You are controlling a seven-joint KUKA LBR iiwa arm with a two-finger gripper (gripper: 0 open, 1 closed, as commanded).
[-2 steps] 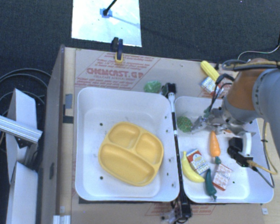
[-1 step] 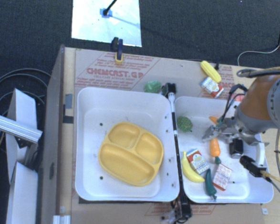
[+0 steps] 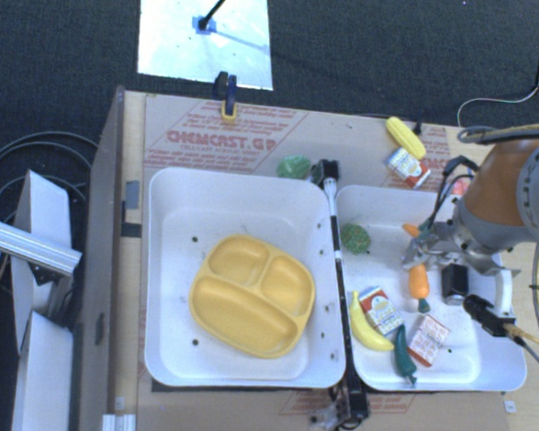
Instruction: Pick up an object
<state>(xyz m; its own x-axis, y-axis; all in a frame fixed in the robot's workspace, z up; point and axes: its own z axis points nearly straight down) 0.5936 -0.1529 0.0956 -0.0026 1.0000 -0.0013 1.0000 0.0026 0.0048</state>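
Carrot [image 3: 418, 283]: you find it in the right bin [image 3: 498, 364], lying on the bin floor near the middle, with its long axis running roughly up and down in the camera view. The tool [image 3: 421, 254] hangs right above the carrot's upper end. It is so close that you cannot tell whether they touch, and you cannot tell whether the tool is apart or together. The grey arm with its orange band [image 3: 498, 175] comes in from the right over the bin's far corner.

Move outward from there. A small orange piece [image 3: 410, 230] lies just up and left of the tool. Further left, near the wall the two bins share, sits a green broccoli [image 3: 354, 237]. Below the carrot you see a red-and-white box [image 3: 428, 339], and left of it a small carton [image 3: 380, 311] resting against a banana [image 3: 363, 325]. A dark green vegetable [image 3: 403, 353] lies between the banana and the red-and-white box, near the front wall.

The left bin [image 3: 170, 249] holds a yellow divided plate [image 3: 253, 294]. On the worktop [image 3: 349, 137] behind the bins you have a yellow corn cob [image 3: 405, 136], another small box [image 3: 408, 166] just beside it, and a green leafy piece [image 3: 294, 167] further left.
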